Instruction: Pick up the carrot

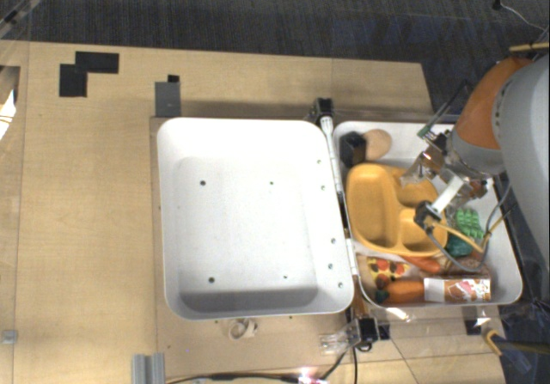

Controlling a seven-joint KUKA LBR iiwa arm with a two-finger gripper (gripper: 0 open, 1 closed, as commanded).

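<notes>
The carrot [407, 291], orange with a dark stub at its left end, lies along the near wall of the right bin [514, 277]. My gripper [419, 171] hangs over the middle of that bin, above the right part of a yellow-orange scoop-shaped container [375, 206]. It is well back from the carrot, with the container between them. Nothing shows between its fingers, and their state is hidden at this angle.
Around the carrot lie a white-and-red labelled packet [465, 289], a small multicoloured piece [386, 269] and a thin orange strip [424, 265]. A green block [469, 222] sits at the right, a tan round thing [377, 143] and a black item [351, 149] at the back. The left bin [249, 215] adjoins.
</notes>
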